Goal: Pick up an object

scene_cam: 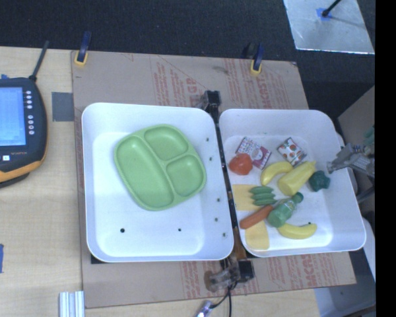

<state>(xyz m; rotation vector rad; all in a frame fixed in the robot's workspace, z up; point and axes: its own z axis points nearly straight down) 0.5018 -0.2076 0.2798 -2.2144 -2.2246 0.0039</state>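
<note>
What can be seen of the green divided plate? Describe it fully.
The green divided plate is pale green, plastic-looking, with rounded corners and three compartments: one large, two smaller. It lies flat, turned at a slant, in the upper middle of the left white bin. Its compartments hold nothing, and it touches just the bin floor.

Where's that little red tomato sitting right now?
The small round red tomato lies in the right-hand white bin, near its left wall, just below a pink-and-white packet and left of a yellow banana.

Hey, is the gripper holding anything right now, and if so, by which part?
Nothing is held. The gripper sits at the right bin's right edge with no toy between its fingers; the toys lie loose in the bin.
</note>
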